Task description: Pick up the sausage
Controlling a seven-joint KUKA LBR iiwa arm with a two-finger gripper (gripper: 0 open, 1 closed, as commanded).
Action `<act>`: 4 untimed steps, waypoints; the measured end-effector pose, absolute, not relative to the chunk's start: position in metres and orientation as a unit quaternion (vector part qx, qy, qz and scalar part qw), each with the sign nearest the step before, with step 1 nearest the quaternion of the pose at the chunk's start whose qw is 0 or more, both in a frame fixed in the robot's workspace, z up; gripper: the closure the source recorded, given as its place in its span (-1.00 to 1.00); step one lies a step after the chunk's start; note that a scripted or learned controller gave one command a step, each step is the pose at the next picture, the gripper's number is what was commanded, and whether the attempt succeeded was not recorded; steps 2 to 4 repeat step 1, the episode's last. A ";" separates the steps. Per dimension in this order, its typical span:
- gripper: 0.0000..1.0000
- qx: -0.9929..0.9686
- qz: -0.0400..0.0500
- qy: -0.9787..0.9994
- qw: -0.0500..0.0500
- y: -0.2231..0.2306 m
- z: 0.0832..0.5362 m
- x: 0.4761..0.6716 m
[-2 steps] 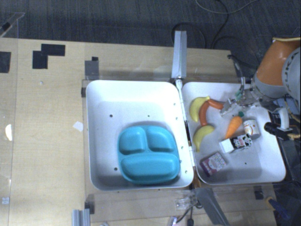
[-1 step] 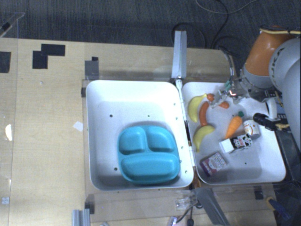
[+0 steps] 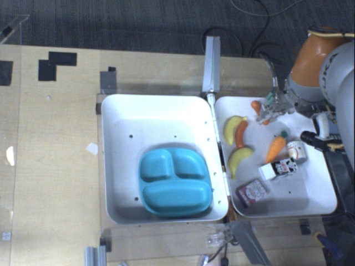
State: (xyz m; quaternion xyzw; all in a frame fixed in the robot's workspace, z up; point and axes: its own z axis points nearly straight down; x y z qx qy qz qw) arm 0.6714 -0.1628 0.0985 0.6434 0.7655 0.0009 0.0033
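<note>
**Crowded bin, gripper far from the sausage**

Nearest me in the right bin (image 3: 321, 204) I see a dark packet (image 3: 252, 192), and just beyond it a small white box (image 3: 280, 168) with a can (image 3: 297, 151) beside it. A carrot (image 3: 275, 148) lies tilted next to those. To the left, the left bin (image 3: 116, 148) carries a blue divided tray (image 3: 175, 182), well apart from anything I need.

The sausage (image 3: 241, 133) lies in the left part of the right bin, squeezed between two yellow bananas: one banana (image 3: 239, 159) touches its near end, the other banana (image 3: 231, 128) runs along its left side. That is my main worry. I judge a descent there may land a finger on a banana, so the close catches the wrong thing or knocks the sausage aside. The bin's left wall is also near, which leaves little room for a finger on that side.

Farther back, the gripper (image 3: 272, 111) hangs over the far edge of the right bin, next to a small orange-red piece (image 3: 255, 106). I cannot tell how it is set; it is too small and blurred. That piece resembles the sausage in colour, and I suspect the program could take it for the target.
</note>
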 end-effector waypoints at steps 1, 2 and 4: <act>1.00 0.604 0.003 0.797 0.005 -0.137 0.240 0.671; 1.00 0.604 0.003 0.797 0.005 -0.137 0.240 0.671; 1.00 0.604 0.003 0.797 0.005 -0.137 0.240 0.671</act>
